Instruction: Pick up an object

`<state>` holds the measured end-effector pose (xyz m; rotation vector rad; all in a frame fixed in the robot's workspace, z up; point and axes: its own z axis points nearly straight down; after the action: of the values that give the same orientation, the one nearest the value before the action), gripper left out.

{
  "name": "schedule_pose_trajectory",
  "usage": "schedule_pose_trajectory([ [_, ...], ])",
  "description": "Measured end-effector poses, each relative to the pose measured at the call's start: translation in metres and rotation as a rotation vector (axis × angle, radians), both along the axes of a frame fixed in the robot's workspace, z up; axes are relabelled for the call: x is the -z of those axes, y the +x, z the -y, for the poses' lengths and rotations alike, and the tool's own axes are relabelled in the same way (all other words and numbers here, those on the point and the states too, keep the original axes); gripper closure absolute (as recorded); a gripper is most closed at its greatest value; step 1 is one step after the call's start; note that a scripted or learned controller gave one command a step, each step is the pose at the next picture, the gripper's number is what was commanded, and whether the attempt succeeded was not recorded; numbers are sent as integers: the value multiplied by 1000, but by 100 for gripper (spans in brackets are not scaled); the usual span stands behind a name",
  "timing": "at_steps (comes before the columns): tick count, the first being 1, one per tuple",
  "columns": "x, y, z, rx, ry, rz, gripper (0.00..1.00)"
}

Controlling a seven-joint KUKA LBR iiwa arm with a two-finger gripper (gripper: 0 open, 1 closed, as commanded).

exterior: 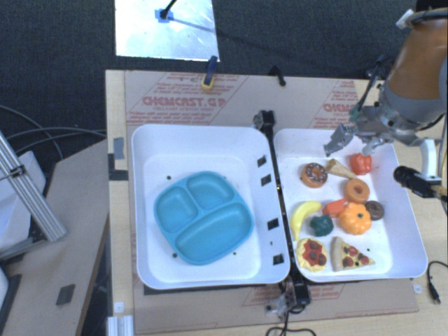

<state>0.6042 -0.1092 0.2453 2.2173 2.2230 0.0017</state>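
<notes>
The right bin (294, 145) holds several toy foods: a sprinkled donut (313, 175), a glazed donut (357, 190), a chocolate donut (374, 210), an orange pumpkin (354, 219), a banana (302, 214), a green piece (321, 225), a round pizza (312, 253), a pizza slice (349, 255), a cone (339, 168) and a red pepper (360, 163). My gripper (353, 142) hangs open above the bin's far side. Its fingers (337, 139) are spread, with nothing between them. The red pepper lies just below the right finger.
The left bin (150, 152) holds a blue divided plate (203, 217). A black divider (274, 187) runs between the bins. A yellow clip (208, 81) sits on the cardboard behind them, below a shiny metal sheet (166, 19).
</notes>
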Motion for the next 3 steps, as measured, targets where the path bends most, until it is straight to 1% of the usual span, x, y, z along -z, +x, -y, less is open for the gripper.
schedule_pose_trajectory([
  [1,127,-16,27,4,1,-12,0],
  [2,154,-14,65,1,2,11,0],
  [3,154,-29,37,-2,-11,21,0],
])
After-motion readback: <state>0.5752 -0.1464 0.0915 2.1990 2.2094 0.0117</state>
